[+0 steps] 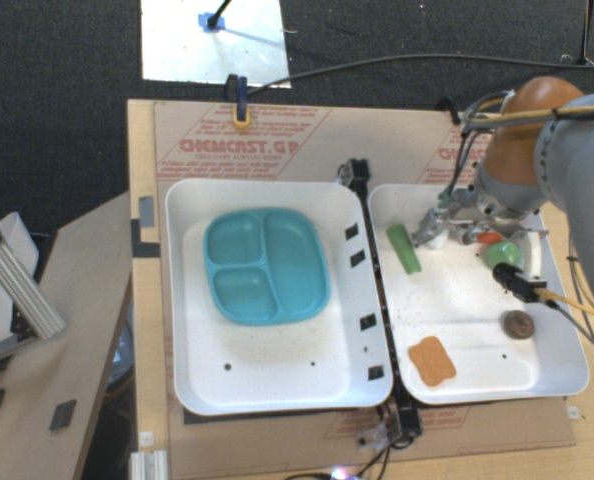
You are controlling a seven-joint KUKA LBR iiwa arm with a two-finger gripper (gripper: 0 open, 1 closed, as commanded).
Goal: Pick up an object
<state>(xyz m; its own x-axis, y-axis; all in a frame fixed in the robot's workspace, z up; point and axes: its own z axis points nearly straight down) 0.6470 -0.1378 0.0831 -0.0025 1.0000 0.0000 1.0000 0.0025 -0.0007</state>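
Seen from above, two white bins sit side by side. The left bin holds a teal divided plate. In the right bin, the gripper hovers near the far edge, just beside a green stick; whether it grips anything cannot be told. An orange piece lies near the front, a brown disc toward the right.

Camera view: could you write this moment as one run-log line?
pincer: low in right bin, beside green block | grasp: none seen | left bin: teal tray | orange piece, brown disc: untouched
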